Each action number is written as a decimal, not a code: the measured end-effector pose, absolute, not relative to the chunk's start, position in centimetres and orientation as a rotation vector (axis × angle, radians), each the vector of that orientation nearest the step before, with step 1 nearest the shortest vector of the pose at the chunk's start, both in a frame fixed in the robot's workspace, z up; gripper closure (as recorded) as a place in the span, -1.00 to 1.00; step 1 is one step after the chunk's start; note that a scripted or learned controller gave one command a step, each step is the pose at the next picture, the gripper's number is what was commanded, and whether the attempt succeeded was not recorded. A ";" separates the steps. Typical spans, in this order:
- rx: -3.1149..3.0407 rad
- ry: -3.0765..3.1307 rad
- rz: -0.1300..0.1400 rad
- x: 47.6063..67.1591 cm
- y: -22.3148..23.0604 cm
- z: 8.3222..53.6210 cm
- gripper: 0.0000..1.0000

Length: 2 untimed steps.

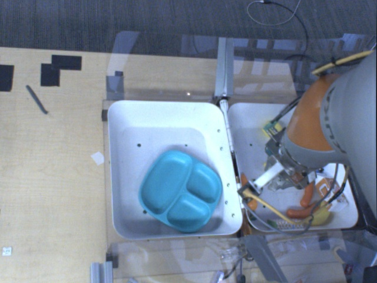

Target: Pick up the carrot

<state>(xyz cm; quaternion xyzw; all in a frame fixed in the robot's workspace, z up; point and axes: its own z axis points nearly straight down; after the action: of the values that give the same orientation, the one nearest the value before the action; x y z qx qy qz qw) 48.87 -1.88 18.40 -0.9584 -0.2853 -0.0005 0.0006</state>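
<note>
While the arm leans over the right bin, jaw state stays unreadable.

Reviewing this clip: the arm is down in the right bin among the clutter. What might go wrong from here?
1. The orange pieces lie packed beside a yellow item at the right bin's front, so the end effector may catch the wrong thing.
2. It sits near the divider wall and risks bumping it.
3. The arm blocks part of the bin, hiding any miss.
</note>
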 end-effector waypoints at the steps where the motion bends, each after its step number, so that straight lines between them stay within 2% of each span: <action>1: -3.120 -0.373 -0.005 48.8 -4.0 29.1 1.00; 2: -3.071 -0.662 0.000 48.7 -9.0 18.7 1.00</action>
<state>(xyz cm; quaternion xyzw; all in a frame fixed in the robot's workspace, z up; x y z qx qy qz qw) 48.71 -9.04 18.73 -0.9775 -0.2108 0.0000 0.0002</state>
